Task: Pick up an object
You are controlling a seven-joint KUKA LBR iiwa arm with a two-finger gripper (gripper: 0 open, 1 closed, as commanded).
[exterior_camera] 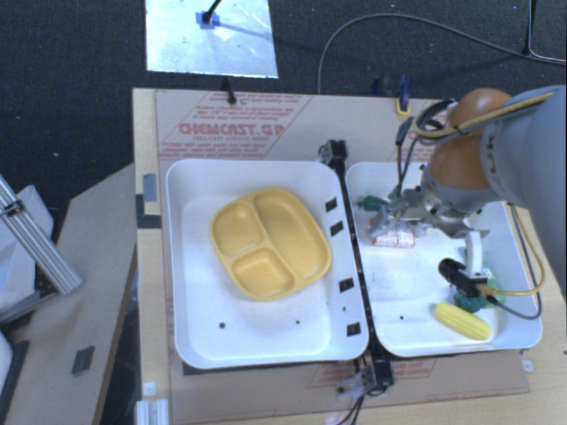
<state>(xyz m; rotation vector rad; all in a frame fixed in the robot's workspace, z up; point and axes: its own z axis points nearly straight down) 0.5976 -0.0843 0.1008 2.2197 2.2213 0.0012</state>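
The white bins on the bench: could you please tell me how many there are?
2. The left bin holds a yellow plate; the right bin, beside it, holds a corn cob under the arm.

This is a robotics lab or test cell, not a home — a grey arm with an orange band [478, 131] trails loose cables [514, 290] over a plain board bench [257, 118] printed with a supplier's red lettering. Two shallow white bins [177, 264] sit clipped side by side on it — a fixed rig. Dark carpet [71, 60], a bare metal plate [211, 27] and an aluminium framing rail [31, 242] surround the bench.
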